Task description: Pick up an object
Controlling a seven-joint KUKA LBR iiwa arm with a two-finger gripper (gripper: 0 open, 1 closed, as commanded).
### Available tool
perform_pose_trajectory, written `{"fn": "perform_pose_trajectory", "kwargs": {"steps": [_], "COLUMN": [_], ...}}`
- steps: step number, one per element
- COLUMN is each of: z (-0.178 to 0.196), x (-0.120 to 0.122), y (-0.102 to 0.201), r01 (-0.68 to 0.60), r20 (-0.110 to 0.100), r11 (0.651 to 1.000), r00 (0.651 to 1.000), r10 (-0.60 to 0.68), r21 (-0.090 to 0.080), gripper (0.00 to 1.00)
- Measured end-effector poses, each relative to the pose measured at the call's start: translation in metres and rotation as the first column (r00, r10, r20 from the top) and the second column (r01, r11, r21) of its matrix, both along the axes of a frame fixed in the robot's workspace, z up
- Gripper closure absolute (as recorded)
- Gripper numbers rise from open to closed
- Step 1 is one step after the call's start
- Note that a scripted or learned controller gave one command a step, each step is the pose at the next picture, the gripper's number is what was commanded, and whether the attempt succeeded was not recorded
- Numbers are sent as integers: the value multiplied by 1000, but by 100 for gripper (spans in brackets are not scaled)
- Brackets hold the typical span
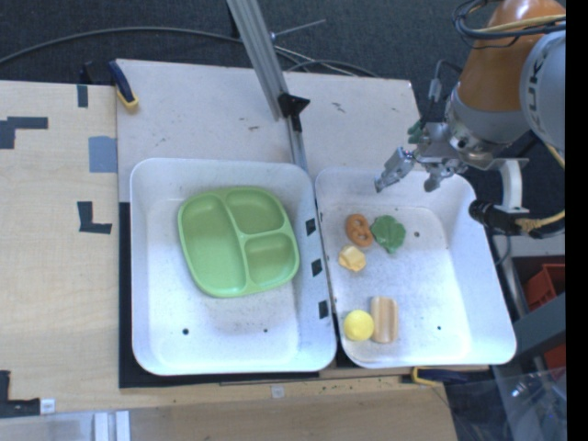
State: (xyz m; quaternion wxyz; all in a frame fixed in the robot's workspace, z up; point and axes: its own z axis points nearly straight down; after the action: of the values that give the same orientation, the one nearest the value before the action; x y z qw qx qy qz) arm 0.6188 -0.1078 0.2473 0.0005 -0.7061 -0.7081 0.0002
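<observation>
The gripper [405, 178] hovers at upper right over the right-hand shallow white bin [478, 274], fingers spread and empty, above 5 small food pieces awaiting a pick.

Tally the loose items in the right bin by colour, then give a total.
Orange: 1, a round orange toy food
Green: 1, a leafy green toy vegetable
Yellow: 2, a small pale yellow chunk and a round yellow ball-shaped toy
Tan: 1, a tan bread-like roll
Total: 5

green tray [239, 242], white bins [156, 338], yellow ball [358, 324], orange band [514, 26].
</observation>
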Motion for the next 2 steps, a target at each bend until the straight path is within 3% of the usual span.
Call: {"fn": "perform_pose_trajectory", "kwargs": {"steps": [1, 2], "z": [0, -50], "x": [0, -5], "y": [0, -8], "r01": [0, 2], "r20": [0, -5], "r11": [1000, 1000], "r00": [1000, 1000], "r10": [0, -2], "r21": [0, -2], "gripper": [0, 0]}}
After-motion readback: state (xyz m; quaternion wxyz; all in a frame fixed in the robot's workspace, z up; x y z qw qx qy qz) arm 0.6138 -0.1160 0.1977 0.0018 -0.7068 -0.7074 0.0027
